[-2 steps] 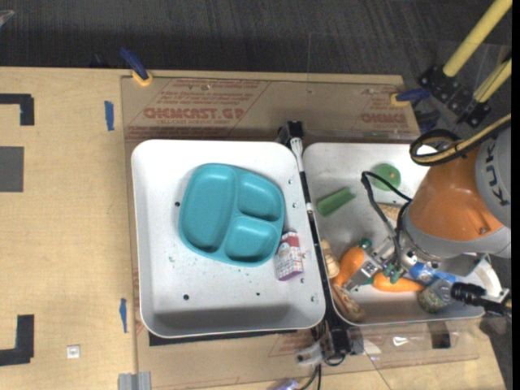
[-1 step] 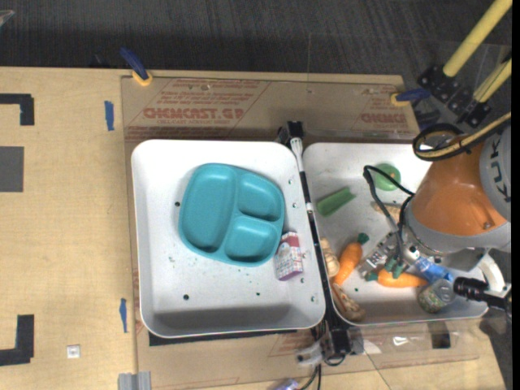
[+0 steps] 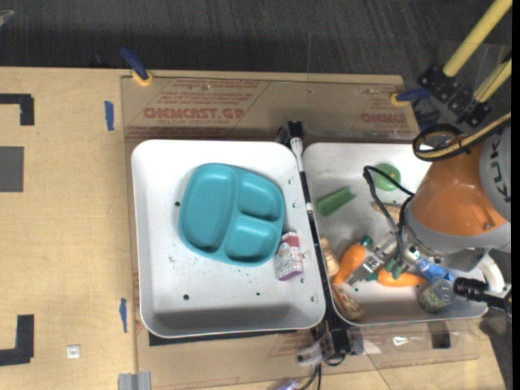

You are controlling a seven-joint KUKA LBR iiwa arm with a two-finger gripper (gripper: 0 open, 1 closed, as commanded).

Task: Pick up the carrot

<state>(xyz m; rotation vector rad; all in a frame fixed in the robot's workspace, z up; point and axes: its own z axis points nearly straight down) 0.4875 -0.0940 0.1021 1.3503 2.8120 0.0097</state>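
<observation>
Right-hand white bin [image 3: 357, 154], lower half of the frame: the carrot [image 3: 353, 262] lies near the bin's front wall, low and right of frame centre. A second orange stretch [image 3: 398, 280] shows just to the right, past the gripper hardware; whether it is the same carrot carrying on or a separate piece, cannot tell. If one piece, the long axis runs roughly left to right, dipping slightly toward the lower right. The gripper [image 3: 376, 265] sits right at the carrot's right-hand end, touching or nearly so, with the grey and orange arm [image 3: 455, 201] coming in from the right above it. The gripper's state is unreadable here; metal, cables and a blue fitting crowd the spot. So the carrot's visible bulk lies to the gripper's left, toward the divider between the bins. Judgement: a grasp here depends on closing across the short width, not along the length. Neighbours: a green block [image 3: 333, 201] up-left of the carrot, a brownish item [image 3: 329, 258] against the divider, a dark round object [image 3: 435, 296] at lower right. The left bin [image 3: 162, 242] holds a teal sectioned tray [image 3: 231, 212] and a small packet [image 3: 288, 257].
</observation>
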